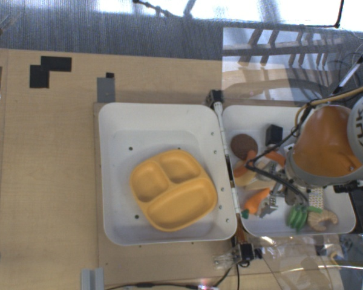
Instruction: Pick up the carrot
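We were in a robotics lab: a KUKA arm (327, 141) reached over a wooden counter (42, 180) with two white bins (115, 162), black markers (48, 70) and loose cables (169, 283).

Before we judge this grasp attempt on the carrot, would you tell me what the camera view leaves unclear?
- Grey gripper, camera view: small and tangled with cables, so its finger state is unreadable.
- Orange carrot, right white bin: contact with the gripper is unclear.
- Bin items under the arm's orange band: covered.
- Green toy: too small to identify.
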You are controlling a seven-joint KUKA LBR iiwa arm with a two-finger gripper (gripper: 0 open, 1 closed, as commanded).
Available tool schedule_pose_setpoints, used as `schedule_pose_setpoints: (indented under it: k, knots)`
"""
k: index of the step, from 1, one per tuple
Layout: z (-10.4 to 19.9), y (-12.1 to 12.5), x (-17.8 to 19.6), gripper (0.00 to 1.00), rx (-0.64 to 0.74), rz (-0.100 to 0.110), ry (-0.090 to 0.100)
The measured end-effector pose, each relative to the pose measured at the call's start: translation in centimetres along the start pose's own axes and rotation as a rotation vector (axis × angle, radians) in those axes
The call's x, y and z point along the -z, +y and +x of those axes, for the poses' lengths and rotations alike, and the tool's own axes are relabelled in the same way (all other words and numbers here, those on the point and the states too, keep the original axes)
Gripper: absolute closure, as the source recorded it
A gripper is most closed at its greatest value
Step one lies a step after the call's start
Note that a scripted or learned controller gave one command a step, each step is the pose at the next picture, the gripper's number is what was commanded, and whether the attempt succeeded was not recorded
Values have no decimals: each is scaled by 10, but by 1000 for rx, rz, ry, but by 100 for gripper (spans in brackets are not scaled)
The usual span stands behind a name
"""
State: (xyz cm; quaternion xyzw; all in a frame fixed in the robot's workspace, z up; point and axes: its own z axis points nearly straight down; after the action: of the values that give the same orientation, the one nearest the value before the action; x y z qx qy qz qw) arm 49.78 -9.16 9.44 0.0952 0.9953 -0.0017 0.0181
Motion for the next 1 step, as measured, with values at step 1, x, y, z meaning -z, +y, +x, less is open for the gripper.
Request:
schedule_pose_setpoints:
  k: [1]
  knots:
    - [-6,2,14,100,7,-1,-19]
